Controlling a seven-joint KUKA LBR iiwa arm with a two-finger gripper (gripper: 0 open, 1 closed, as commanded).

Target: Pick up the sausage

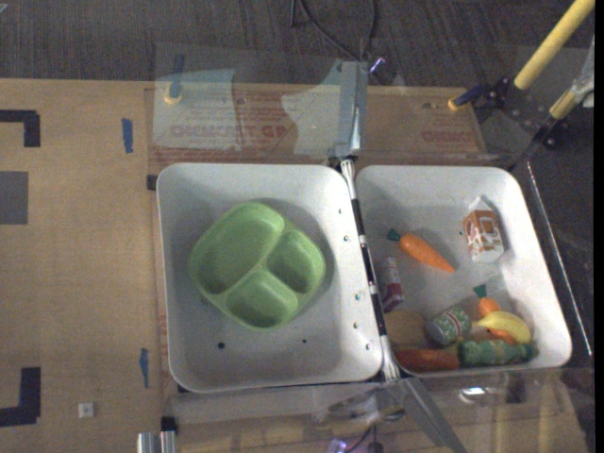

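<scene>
The sausage lies along the right bin's near wall beside a can — likely light, smooth, rounded, best pinched mid-length across its width — the claw's state I cannot tell.

Two white bins sit on a tan bench marked with blue tape, one holding a lime-green divided plate, the other an orange carrot with green top, a yellow banana, a reddish-orange sausage and an orange-and-white carton.
</scene>
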